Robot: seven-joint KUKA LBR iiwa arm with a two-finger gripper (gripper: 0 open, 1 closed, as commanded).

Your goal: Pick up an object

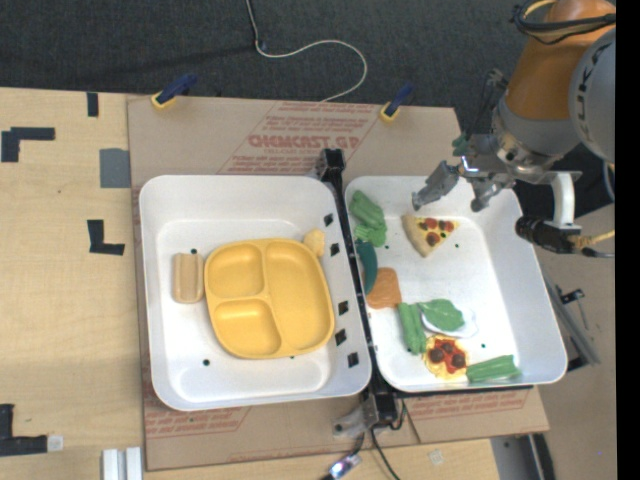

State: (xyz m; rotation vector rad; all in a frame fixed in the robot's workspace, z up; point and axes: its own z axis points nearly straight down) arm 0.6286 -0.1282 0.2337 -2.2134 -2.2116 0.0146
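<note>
Although the task names no one object, the pizza slice (430,234) lying nearest the hand (458,190) is the likeliest: a tan wedge with red and dark toppings, flat on the floor of the right bin (520,298) near its far edge. Its long axis runs on a slant, the narrow tip pointing toward the near right and the broad crust toward the far left. The hand hovers just above and beyond it, its two grey fingers spread apart with nothing between them; one finger (434,190) reaches toward the slice's crust, the other finger (483,194) sits to the right.

Left of the slice a green leafy piece (368,218) lies along the bin's left wall, with a dark teal piece (367,261) and an orange piece (384,289) nearer. At the near end sit a green pod (411,328), a white and green item (442,316), a second pizza piece (445,357) and another green piece (492,370); their exact kinds are hard to make out.

The left bin (170,368) holds a yellow divided plate (268,298), a tan bread-like piece (186,277) beside it and a small pale piece (315,241) at its far corner. Both bins rest on a cardboard sheet (290,138) on the surface (60,298). The arm (555,58) is cut off at the right.
</note>
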